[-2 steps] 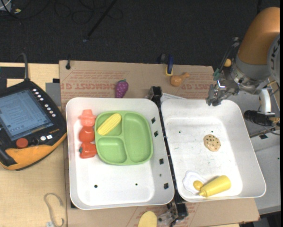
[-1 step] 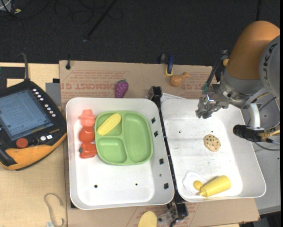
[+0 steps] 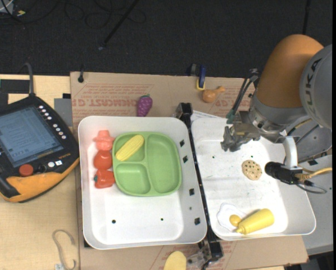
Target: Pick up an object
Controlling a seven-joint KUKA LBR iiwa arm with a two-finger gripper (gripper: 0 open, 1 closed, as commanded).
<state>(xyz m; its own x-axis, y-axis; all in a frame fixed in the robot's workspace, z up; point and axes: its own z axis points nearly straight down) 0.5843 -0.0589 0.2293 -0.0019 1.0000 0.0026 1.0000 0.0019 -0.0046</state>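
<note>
By the near edge of the right bin [image 3: 219, 180] lay a yellow bottle [image 3: 257, 220], touching a fried egg [image 3: 227, 211]. Further in, near the bin's middle, sat a cookie [image 3: 251, 170]. Beyond it my hand [image 3: 234, 140] hung over the bin's far left part, apart from the cookie, and I could not tell how wide it stood.

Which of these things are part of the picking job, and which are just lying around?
For the job:
gripper
cookie
yellow bottle
toy egg
corn cob
red toy
green plate

Lying about:
teach pendant
purple toy
orange toy
</note>
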